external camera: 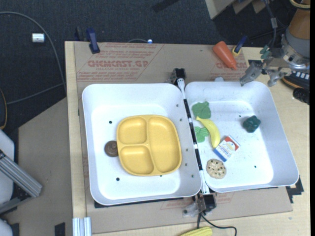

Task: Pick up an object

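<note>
From my remote seat I look down at a slant on a brown cardboard-topped bench [123, 63] printed with faded red lettering. 2 shallow white plastic bins with rounded corners sit side by side on it, touching along a dark seam.

The left bin [98, 102] holds a glossy yellow plate [148, 145] with rounded corners and 3 moulded compartments. A small brown disc [111, 148], flat and round, lies just beside the plate's left edge, partly tucked against it.

The right bin [275, 151] holds the loose items I could pick. Near its left wall lies a crinkled green leafy piece [201, 109], and below it a smaller light green piece [200, 133]. A smooth curved yellow banana [210, 131] lies between them, touching both. Just right of the banana's lower end sits a small carton [226, 147], boxy, white with red and blue. Below it is a round tan cookie [216, 168] with dark specks. Well apart, toward the bin's right side, rests a lumpy dark green object [251, 124].

An orange tapered object [225, 54] lies on the bench beyond the right bin.

The gripper [257, 72] hangs over the right bin's far rim, at the top right, on a grey metal wrist. Its 2 thin fingers look spread apart, with nothing between them, and it touches none of the items.
</note>
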Robot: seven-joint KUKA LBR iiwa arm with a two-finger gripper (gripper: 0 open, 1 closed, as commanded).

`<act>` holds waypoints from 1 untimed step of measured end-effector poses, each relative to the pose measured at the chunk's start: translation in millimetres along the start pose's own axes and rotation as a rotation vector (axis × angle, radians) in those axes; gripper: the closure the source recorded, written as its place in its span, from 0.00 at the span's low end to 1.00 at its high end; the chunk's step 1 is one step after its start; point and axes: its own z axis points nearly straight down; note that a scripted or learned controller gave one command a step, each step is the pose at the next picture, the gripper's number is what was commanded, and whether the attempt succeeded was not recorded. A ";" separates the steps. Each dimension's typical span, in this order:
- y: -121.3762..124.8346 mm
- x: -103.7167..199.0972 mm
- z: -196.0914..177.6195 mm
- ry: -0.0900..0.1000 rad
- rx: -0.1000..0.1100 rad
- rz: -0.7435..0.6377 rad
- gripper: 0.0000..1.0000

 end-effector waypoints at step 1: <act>-43.9 -33.9 119.7 0.000 0.003 0.001 0.00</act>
